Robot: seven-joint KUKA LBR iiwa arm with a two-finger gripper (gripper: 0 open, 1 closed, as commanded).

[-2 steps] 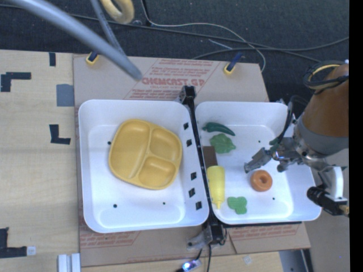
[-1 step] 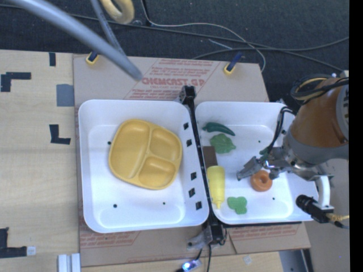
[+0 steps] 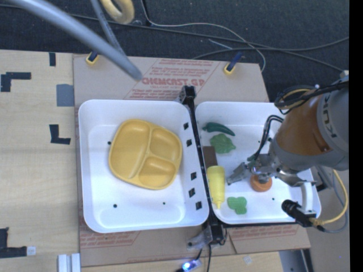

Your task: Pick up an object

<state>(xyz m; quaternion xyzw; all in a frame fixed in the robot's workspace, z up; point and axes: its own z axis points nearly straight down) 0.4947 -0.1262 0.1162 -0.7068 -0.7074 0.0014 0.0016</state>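
Note:
The right bin (image 3: 295, 113) holds several small items. A dark green pepper (image 3: 219, 128) lies near its far left corner, with a lighter green leafy piece (image 3: 223, 144) just below it. A yellow corn-like piece (image 3: 216, 185) lies along the left wall, and a small green piece (image 3: 237, 204) sits near the front. An orange round piece (image 3: 261, 184) rests on the bin floor directly under my gripper (image 3: 253, 173), which is low in the bin's middle. The wrist hides part of the orange piece.
The left bin (image 3: 91, 152) holds a yellow divided plate (image 3: 146, 152). A black divider (image 3: 197, 157) runs between the bins. My arm's orange band (image 3: 303, 130) covers the right bin's right side. Cables trail over the dark floor behind the bench.

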